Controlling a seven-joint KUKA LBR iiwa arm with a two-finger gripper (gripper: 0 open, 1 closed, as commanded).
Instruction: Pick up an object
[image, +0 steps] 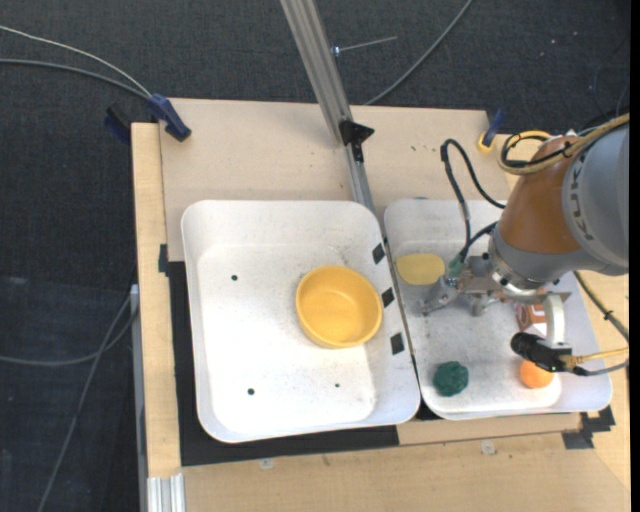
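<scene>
Looking down on the bench (260, 150), I see the gripper (456, 300) low over the right bin (500, 400), near that bin's centre. Its fingers (432, 302) stand apart, and between them I see only bare white floor; they hold nothing. From this slant I cannot tell how close the tips are to the floor.

The things to pick lie around it. A pale yellow disc (419, 268) lies flat at about ten o'clock from the gripper, just beside the nearer finger; I cannot tell whether they touch. A dark green lump (450, 377) sits at six o'clock, apart from the gripper, near the bin's front wall. An orange ball (535, 376) sits at about four o'clock; its top is covered by the wrist's hardware, so I see only its lower part.

The arm (600, 200), with its orange band (535, 215), covers the right bin from one to three o'clock, and the frame's edge cuts the arm off. A small reddish-and-white patch (530, 320) shows just under the wrist; I cannot make out what it is.

In the left bin (230, 240) a yellow bowl (338, 305) stands mouth up, toward three o'clock of centre, well apart from the gripper. A few dark specks (234, 277) on that floor are too small to identify. A metal pole (320, 60) slants in from twelve o'clock, its top cut off.
</scene>
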